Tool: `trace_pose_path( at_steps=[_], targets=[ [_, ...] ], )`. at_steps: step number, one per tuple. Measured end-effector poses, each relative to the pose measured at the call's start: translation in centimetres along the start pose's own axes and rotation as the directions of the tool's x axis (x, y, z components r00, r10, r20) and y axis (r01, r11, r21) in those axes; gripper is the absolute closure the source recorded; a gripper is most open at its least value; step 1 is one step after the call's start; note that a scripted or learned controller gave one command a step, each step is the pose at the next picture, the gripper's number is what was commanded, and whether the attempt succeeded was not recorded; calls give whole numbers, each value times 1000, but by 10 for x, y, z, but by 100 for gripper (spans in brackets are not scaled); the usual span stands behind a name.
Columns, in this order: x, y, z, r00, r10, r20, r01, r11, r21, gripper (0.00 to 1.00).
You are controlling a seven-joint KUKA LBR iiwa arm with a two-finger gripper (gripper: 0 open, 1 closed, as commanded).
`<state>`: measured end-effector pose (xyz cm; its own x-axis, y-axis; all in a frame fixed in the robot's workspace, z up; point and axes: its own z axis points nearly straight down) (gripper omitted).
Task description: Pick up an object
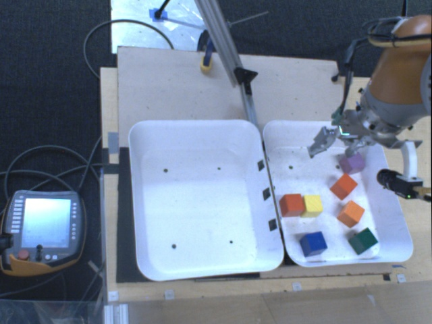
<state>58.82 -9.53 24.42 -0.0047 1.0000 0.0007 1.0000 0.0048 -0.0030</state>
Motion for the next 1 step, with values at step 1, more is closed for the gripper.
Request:
trace_pose_path(
  at_steps=[1],
  targets=[
    [0, 1, -3, 1000, 1, 1, -1, 1000, -5, 0]
  ],
)
